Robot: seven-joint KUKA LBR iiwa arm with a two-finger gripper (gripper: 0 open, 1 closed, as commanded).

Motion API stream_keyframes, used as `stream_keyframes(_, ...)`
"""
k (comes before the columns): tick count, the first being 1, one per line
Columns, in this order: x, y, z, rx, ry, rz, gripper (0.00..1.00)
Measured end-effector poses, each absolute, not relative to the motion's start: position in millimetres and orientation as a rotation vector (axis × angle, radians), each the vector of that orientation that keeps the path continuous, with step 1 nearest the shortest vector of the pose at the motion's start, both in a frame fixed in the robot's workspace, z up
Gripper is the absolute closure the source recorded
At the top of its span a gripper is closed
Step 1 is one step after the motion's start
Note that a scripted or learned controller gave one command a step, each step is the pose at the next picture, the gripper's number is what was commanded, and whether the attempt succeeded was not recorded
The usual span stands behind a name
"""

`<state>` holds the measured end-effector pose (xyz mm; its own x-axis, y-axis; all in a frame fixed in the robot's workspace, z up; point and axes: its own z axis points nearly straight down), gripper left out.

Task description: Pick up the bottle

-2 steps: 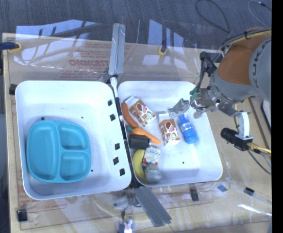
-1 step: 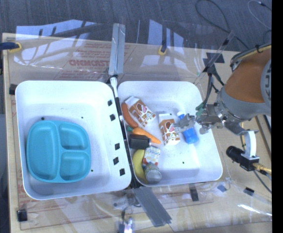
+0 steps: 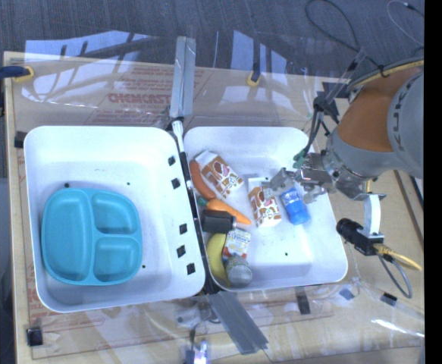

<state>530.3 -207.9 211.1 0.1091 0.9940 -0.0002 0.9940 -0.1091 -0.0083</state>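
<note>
Camera view puts the arm coming in from your right, over the far right corner of the right bin. The gripper hangs low inside that bin, close to its right wall. Directly under and just in front of it you see a small blue bottle, lying on the bin floor, tilted, with its pale cap end toward the gripper. You cannot tell from this angle whether the gripper is open, closed or on the bottle; the metal parts overlap the bottle's top end.

Just left of the bottle, touching or nearly so, lies a white-and-brown carton. A second carton sits further left near the bin's left wall, with an orange carrot below it and a black block beside that. Toward the near left corner you have a yellow banana, a small jar and a grey round lid, all crowded together against the divider.

Open floor for you lies in the near right part of the right bin, in front of the bottle, and along the far wall behind the cartons. The left bin holds a blue tray toward its near left; the rest of its floor is bare white.
</note>
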Motion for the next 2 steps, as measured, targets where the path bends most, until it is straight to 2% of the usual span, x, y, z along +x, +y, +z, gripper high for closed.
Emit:
stream_keyframes(1,550.8,-204.1,257.2,-2.358,-2.066,0.007,0.0)
stream_keyframes(2,531.3,-205.4,245.4,-2.308,-2.117,0.01,0.0)
